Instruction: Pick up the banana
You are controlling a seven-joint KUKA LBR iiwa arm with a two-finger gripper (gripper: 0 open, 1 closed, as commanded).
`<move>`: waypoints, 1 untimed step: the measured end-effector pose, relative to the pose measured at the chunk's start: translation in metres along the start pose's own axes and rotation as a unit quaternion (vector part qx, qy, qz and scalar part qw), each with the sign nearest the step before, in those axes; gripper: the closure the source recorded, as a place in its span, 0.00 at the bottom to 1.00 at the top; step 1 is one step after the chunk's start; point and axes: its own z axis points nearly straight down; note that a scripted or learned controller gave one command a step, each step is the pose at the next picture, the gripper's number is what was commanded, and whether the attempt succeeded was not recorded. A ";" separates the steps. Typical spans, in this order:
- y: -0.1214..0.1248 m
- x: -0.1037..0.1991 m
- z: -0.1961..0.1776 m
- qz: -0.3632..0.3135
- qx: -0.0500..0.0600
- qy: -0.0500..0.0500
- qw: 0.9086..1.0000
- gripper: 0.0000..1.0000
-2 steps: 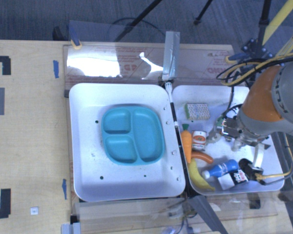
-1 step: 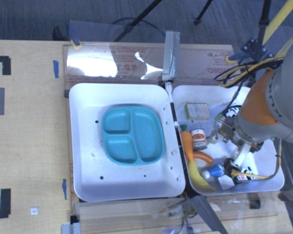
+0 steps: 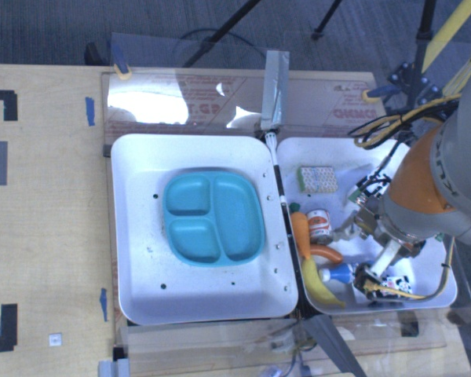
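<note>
lying against the near left wall of the right bin, the banana looks light, soft and curved, with slick skin. best hold is probably mid-body, across the narrow width, with a gentle squeeze. a blue item touches it. the gripper hangs to its right, apart from it; clenched or released, cannot tell. a carrot lies just beyond.
</note>
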 end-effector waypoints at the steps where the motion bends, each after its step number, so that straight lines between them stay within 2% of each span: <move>1: 0.009 0.014 0.001 -0.034 0.001 -0.004 0.999 0.00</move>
